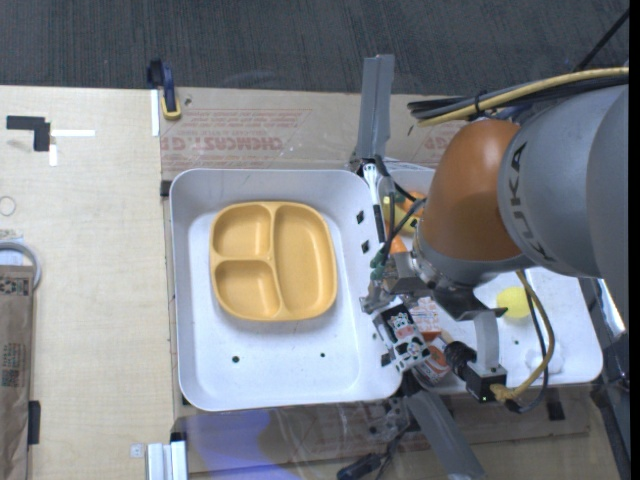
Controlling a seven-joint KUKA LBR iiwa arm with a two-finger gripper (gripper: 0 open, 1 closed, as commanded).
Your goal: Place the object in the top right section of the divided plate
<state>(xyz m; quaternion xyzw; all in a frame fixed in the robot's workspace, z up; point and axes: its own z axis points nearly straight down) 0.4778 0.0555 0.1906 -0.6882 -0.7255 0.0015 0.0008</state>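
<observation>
The yellow divided plate (272, 260) lies in the left bin (270, 373), with two small sections on its left and one long section on its right. The arm's orange band and grey wrist hang over the right bin (570, 353), close to the wall between the bins. My gripper (397, 313) points down there, mostly hidden by the wrist and its cabling. A yellow object (515, 302) lies in the right bin just right of the wrist. Something orange (401, 222) peeks out at the arm's upper left.
A grey post (375, 108) stands behind the bins at the divide. Black and yellow cables (520, 98) run along the arm at the top right. Cardboard (250, 133) lines the bench behind the left bin. A second grey bar (445, 438) slants at the front.
</observation>
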